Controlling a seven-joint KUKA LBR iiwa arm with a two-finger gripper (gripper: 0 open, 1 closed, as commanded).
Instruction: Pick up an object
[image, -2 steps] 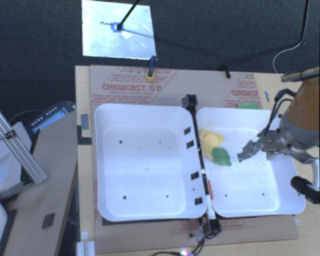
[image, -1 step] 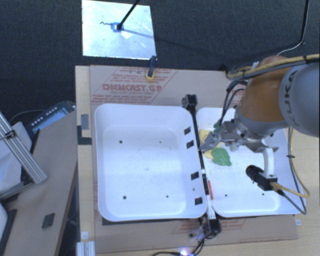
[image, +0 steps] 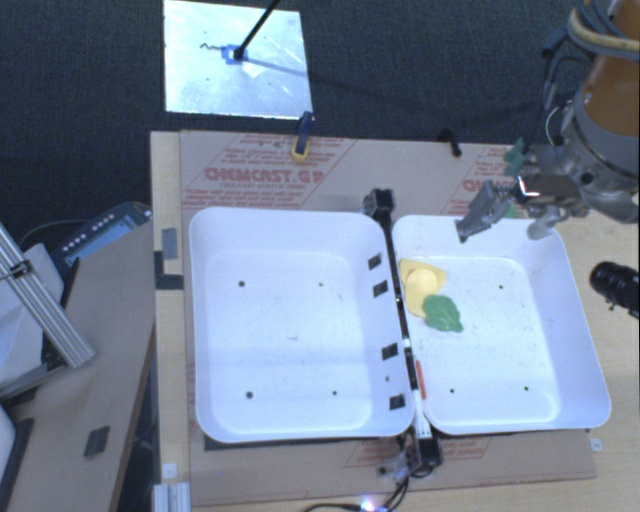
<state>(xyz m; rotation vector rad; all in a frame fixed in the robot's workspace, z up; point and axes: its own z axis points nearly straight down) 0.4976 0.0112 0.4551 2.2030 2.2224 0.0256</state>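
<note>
Tool (image: 510, 213) of the grey arm hangs above the far edge of the right bin (image: 560, 300). Its two fingers (image: 475, 222) stand apart, wide open, and between them is nothing. One finger points down to the left, the other is toward the right.

Under the tool lies the tabletop (image: 260, 165), a brown board with red letters. The left bin (image: 290, 320) sits well to the left of the tool, touching the right bin along a black strip with clips.

Below and to the left of the tool, inside the right bin near its left wall, lies a yellow object (image: 420, 280). A green object (image: 442, 312) lies just beside it, touching it, a little farther from the tool. Both are well apart from the fingers.
</note>
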